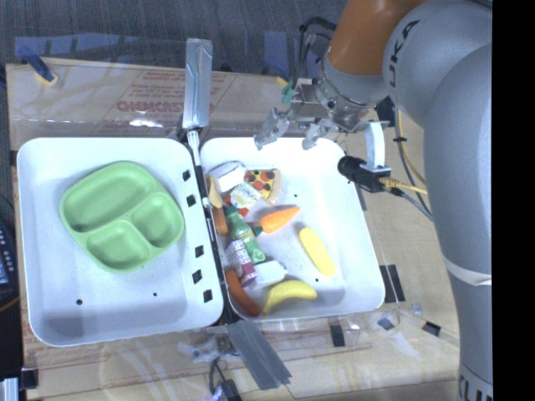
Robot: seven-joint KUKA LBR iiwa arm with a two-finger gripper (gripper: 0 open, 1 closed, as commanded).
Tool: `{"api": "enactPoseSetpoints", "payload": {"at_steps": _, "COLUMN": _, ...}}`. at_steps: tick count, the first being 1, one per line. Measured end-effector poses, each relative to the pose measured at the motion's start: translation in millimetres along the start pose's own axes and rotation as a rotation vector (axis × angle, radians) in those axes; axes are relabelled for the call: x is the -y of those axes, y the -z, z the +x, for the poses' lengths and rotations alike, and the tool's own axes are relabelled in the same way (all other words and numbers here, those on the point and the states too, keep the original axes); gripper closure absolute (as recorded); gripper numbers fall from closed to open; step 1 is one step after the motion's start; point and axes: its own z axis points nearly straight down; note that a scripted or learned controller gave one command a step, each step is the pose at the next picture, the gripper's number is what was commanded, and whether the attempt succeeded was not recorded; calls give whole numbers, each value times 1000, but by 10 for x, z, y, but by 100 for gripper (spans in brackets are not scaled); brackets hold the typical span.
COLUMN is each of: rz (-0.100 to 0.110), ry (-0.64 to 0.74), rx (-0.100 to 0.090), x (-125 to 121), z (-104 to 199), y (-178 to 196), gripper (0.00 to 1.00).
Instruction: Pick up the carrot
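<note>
Orange plastic, the carrot (279,218) looks light, stiff and slick, so I'd pinch its thick middle, my gripper (289,132) hovering spread open, empty, at the right bin's (355,257) far edge.

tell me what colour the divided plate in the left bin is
Light green; the plate shows plainly in the camera view, lying in the left bin.

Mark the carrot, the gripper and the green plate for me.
carrot (280,217), camera view, middle of its orange body
gripper (290,136), camera view, midway between its fingertips
green plate (122,215), camera view, central ridge between compartments
</note>
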Motion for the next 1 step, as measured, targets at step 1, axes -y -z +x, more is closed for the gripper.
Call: {"api": "enactPoseSetpoints", "payload": {"at_steps": 1, "rz": 2, "ry": 140, "rx": -1, "x": 364, "z": -520, "y": -1120, "gripper": 0}}
